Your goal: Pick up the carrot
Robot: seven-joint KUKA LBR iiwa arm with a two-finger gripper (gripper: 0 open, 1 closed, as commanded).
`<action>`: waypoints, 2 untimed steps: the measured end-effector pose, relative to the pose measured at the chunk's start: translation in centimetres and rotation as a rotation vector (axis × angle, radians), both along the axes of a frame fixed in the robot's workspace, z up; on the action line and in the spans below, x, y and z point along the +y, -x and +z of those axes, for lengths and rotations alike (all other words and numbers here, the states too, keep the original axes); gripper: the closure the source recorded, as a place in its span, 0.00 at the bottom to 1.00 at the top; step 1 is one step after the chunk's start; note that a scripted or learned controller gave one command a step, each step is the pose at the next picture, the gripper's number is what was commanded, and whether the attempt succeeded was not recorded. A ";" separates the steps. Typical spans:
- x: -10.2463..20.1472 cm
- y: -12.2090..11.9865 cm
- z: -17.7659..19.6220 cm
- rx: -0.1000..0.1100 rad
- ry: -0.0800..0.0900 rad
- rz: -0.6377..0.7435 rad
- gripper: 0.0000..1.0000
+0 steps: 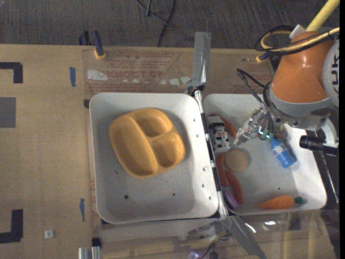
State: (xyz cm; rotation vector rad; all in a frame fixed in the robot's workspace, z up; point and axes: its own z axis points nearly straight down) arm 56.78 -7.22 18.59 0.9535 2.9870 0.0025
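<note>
- The carrot [276,202] lies in the right bin [307,169], close to its near wall and toward the right corner. It lies almost flat, with its green end pointing right.
- At the near left corner of this bin, against the wall between the two bins, there is a red long item [233,186] with a purple piece just beside it.
- A little farther, a round beige object [237,161] rests on the bin floor, left of the middle.
- To the right of it, a small blue packet [282,152] lies tilted, just beside the arm.
- The gripper [249,129] hangs above the far left part of the right bin, well apart from the carrot. I cannot tell if its fingers are apart or together, and nothing is seen between them.
- Near the gripper, by the dividing wall, a small white item with dark marks [218,134] lies next to an orange-red piece.
- The grey arm with the orange band [298,74] comes in from the far right.
- The left bin [108,188] holds a yellow dish with compartments [146,142], placed around its middle.
</note>
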 end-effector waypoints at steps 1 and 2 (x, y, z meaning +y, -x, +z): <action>-3.9 1.8 -8.8 -0.022 0.006 0.248 1.00; -7.4 7.9 -8.9 -0.023 0.018 0.607 1.00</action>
